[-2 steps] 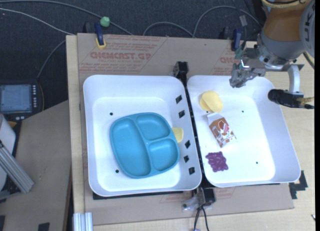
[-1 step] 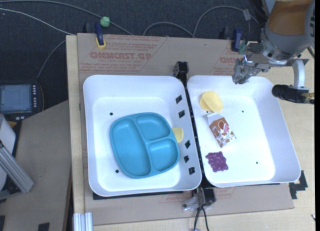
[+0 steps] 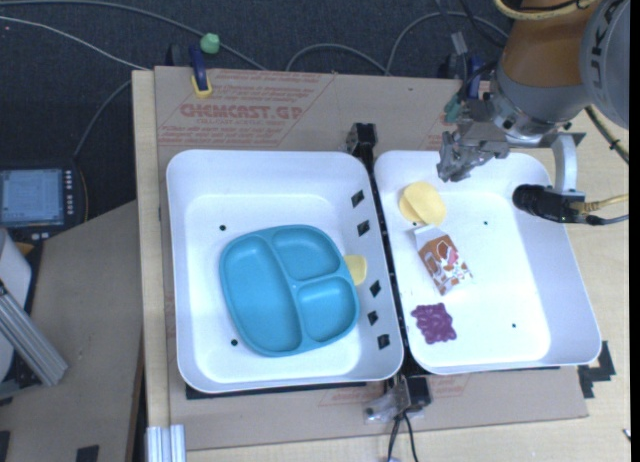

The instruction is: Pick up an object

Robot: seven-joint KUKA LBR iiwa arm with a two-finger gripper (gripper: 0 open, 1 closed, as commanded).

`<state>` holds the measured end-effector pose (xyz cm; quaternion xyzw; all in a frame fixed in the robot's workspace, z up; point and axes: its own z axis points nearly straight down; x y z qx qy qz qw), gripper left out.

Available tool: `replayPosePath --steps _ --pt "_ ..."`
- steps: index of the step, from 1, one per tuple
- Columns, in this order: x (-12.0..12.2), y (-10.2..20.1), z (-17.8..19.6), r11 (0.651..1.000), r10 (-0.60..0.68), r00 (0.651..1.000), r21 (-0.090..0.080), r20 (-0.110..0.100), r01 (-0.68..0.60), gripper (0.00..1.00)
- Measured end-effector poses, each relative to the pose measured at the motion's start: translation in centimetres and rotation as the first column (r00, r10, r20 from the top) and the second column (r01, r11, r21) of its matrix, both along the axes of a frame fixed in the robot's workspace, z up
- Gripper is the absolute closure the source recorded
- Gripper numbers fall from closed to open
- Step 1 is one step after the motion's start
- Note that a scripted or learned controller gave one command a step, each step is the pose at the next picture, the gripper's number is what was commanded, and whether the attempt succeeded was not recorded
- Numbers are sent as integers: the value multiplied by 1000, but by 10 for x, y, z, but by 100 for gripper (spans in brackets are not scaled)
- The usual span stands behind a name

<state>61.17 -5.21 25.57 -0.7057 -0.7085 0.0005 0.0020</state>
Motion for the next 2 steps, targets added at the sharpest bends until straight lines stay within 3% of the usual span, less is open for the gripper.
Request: replayPosePath --steps 2 --pt "-29 100 -32 1000 2 1000 1 -2 -2 100"
